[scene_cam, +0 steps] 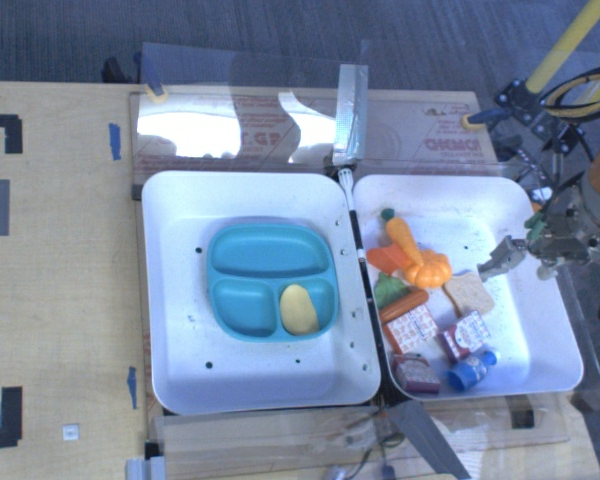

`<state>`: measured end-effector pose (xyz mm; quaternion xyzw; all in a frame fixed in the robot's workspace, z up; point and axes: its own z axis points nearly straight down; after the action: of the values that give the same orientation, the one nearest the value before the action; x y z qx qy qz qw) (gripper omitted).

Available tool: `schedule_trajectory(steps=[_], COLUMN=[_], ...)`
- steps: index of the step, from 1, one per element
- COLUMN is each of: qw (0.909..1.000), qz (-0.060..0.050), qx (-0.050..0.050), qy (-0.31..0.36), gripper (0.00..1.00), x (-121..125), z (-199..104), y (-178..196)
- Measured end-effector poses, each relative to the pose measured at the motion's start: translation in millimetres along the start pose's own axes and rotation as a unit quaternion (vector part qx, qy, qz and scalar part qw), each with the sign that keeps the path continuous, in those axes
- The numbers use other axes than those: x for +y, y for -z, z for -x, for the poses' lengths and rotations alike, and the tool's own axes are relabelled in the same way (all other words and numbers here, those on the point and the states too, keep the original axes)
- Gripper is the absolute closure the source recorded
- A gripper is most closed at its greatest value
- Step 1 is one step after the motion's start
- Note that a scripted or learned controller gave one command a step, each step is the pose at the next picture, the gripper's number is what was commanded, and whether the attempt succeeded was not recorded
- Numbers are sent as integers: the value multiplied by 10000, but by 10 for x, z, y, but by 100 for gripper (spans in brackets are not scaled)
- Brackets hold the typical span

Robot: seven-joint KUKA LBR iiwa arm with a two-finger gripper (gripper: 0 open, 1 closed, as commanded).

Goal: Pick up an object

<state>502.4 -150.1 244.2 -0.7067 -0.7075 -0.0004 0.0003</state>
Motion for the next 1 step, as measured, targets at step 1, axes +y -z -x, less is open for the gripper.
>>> schedule_trajectory(steps=[1], qw=[9992], qz=[-36], qx=[7], qy=[-394], gripper=[0], x=[290], z=[-528], y=[-783])
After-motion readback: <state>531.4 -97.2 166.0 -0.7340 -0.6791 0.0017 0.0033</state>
